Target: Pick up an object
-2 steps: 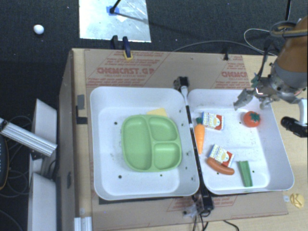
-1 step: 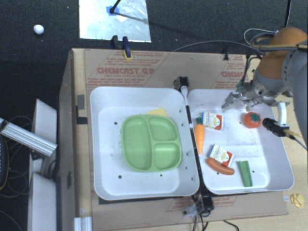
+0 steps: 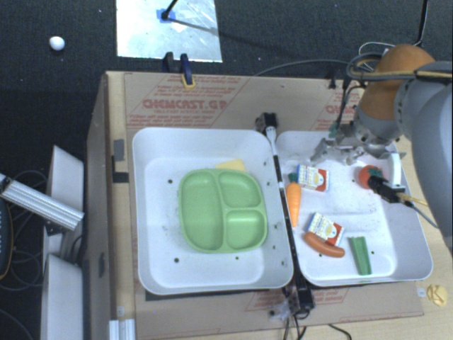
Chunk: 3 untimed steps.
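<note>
My gripper (image 3: pixel 337 154) hangs over the far part of the right bin (image 3: pixel 414 241), open, with nothing between its fingers. Just below it to the left lies a small white carton (image 3: pixel 312 178) with red and orange print. A red round thing (image 3: pixel 367 176) sits to the gripper's lower right. An orange carrot (image 3: pixel 293 202) lies along the bin's left wall. Nearer the front are a second small carton (image 3: pixel 325 227), a red sausage (image 3: pixel 325 246) and a green block (image 3: pixel 361 254).
The left bin (image 3: pixel 152 190) holds a green divided plate (image 3: pixel 221 210) with a yellow piece (image 3: pixel 231 166) sticking out behind it. A black divider (image 3: pixel 280 197) runs between the bins. The grey arm (image 3: pixel 425 119) covers the right bin's far right corner.
</note>
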Available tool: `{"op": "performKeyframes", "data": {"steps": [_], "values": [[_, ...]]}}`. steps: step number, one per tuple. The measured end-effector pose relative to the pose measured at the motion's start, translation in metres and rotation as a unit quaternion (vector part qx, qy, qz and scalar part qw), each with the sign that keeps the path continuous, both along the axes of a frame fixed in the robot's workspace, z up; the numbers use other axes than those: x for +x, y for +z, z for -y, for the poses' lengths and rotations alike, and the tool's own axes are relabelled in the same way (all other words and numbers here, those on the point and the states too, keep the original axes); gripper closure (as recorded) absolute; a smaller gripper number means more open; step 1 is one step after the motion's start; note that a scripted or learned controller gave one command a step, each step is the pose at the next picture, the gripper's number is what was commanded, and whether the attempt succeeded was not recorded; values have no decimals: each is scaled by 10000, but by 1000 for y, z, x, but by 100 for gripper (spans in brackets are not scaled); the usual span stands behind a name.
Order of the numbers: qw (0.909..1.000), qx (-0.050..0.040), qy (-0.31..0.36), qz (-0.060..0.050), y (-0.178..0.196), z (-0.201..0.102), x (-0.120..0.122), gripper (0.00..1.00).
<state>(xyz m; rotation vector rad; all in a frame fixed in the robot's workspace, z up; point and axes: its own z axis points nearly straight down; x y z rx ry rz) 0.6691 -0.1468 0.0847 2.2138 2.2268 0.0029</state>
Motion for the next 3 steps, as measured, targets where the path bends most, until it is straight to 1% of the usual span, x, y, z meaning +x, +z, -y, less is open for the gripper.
{"op": "performKeyframes", "data": {"steps": [1, 2, 3], "values": [[10000, 0, -1, -4, 0, -23, 0, 0], [10000, -10, 12, 12, 11, -23, 1, 100], [10000, -11, 14, 10, 11, -23, 1, 0]]}}
